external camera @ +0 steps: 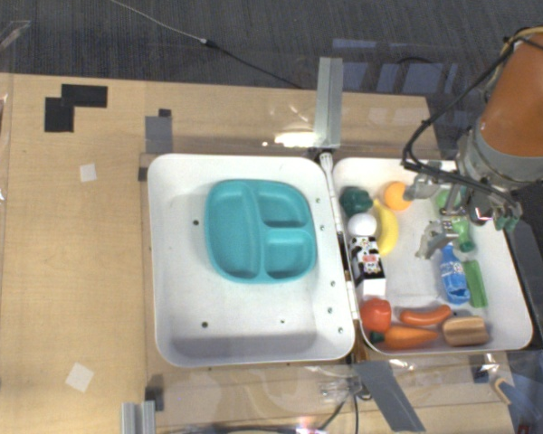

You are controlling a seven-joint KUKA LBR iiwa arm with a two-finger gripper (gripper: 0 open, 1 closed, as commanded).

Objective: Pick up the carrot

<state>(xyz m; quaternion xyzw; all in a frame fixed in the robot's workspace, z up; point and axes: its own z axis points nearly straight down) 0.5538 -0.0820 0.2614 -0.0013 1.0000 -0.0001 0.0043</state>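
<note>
The carrot (407, 337) is an orange tapered piece lying flat along the front wall of the right bin (516, 319). It sits between a red tomato-like piece (375, 314) and a brown bread roll (464, 331). My gripper (437, 237) hangs over the middle of the right bin, just above a blue bottle (452, 276). It is well behind the carrot and apart from it. Nothing shows held in it.
A reddish sausage (424, 316) lies right behind the carrot. A green stick (475, 282), banana (389, 231), orange (396, 194), green vegetable (354, 199), white ball (362, 224) and black-and-white toy (368, 260) crowd the right bin. A teal divided plate (258, 229) sits in the left bin (176, 315).
</note>
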